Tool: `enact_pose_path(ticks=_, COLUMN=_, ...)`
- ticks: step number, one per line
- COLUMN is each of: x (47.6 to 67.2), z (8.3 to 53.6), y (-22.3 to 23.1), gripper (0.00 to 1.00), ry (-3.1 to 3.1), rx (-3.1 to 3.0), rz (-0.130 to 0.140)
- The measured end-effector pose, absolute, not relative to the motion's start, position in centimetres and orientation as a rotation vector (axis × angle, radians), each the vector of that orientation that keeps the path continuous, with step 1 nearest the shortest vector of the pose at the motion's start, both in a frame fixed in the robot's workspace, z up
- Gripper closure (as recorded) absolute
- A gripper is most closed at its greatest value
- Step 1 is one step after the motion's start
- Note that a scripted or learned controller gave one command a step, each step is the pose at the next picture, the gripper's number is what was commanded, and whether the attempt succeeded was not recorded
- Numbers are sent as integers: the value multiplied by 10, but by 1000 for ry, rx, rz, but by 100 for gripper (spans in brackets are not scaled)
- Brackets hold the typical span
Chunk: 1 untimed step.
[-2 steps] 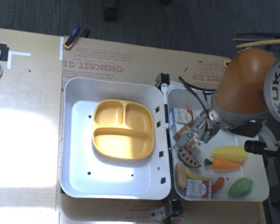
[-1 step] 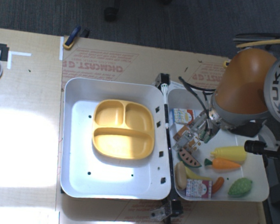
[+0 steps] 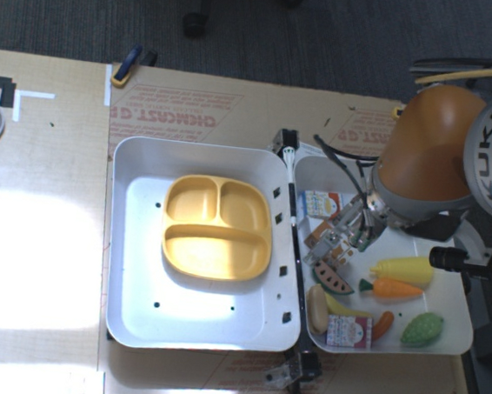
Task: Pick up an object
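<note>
Here the gripper (image 3: 339, 238) hangs low in the right bin (image 3: 449, 344), just above the melon slice (image 3: 335, 280); I cannot tell how its claw stands. Toys crowd the lower right, so 1 closing could nudge the corn (image 3: 404, 270) or carrot (image 3: 394, 289) and miss.

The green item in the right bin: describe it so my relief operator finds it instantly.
Look in the right bin, beside the one holding the yellow tray. The green item lies in its near right corner, below the corn and carrot. It is the only green, bumpy, rounded piece there.
</note>
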State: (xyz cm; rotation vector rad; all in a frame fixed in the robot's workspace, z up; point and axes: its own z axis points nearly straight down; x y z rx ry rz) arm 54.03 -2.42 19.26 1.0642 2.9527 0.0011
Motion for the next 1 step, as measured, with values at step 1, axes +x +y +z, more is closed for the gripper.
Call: enact_pose_path(ticks=1, x=540, z=193, y=-24, gripper=0, ry=2953, rx=1064, rz=1)
